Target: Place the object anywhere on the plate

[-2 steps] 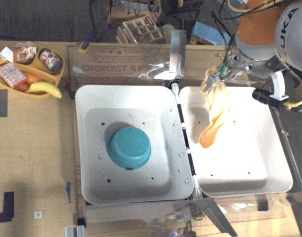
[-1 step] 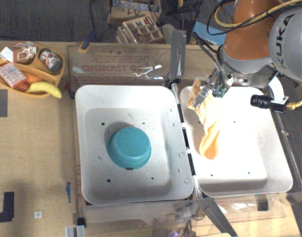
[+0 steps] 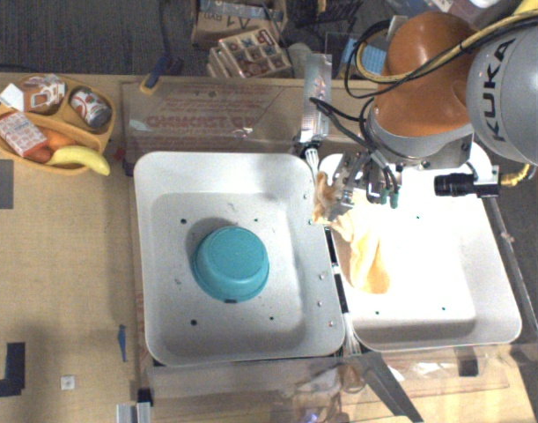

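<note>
**Ana:** Camera view first: where is the arm (image 3: 462,69)?

**Ben:** It reaches in from the right, its orange band over the far edge of the right bin (image 3: 445,271). The wrist points down and leftward, so the gripper (image 3: 343,196) sits at that bin's far left corner, close to the seam between the two bins.

**Ana:** Holding anything?

**Ben:** A yellow cloth (image 3: 361,249) hangs from just below the gripper and drapes toward the near side, along the right bin's left wall. Its top seems bunched at the fingertips, but cables and wrist parts crowd the spot, so I cannot tell whether the fingers are wide or closed on it.

**Ana:** And the plate?

**Ben:** A teal plate (image 3: 232,263) lies in the middle of the left bin (image 3: 163,192), well apart from the cloth, with the bin walls between them.

**Ana:** Anything else around?

**Ben:** A yellow tray (image 3: 13,144) of toy food with a banana (image 3: 82,158) sits on the bench at far left. A clear panel (image 3: 216,117) lies behind the left bin, and boxes (image 3: 242,47) stand beyond it.
</note>
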Robot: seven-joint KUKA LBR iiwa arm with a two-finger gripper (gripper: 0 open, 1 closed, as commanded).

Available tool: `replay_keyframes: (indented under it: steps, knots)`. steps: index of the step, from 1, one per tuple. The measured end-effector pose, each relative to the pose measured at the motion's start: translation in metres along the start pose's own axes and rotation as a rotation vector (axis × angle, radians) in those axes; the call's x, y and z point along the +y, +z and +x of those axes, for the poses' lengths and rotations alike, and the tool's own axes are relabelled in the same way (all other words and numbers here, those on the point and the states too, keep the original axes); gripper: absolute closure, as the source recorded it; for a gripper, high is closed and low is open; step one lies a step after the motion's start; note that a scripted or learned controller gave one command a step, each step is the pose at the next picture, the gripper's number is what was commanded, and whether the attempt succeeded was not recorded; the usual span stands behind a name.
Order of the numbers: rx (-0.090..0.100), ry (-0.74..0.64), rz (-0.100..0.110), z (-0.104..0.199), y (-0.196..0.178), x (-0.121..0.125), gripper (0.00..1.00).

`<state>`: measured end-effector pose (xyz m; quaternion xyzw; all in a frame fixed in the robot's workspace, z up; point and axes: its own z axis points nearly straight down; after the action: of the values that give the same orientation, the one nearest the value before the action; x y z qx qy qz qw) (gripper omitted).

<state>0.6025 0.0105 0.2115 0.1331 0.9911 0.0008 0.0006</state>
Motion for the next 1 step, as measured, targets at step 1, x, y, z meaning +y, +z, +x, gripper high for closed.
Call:
replay_keyframes:
  steps: [1]
  knots:
    - [0.000,-0.261,0.000,0.0343,-0.0120,0.0347,1.00]
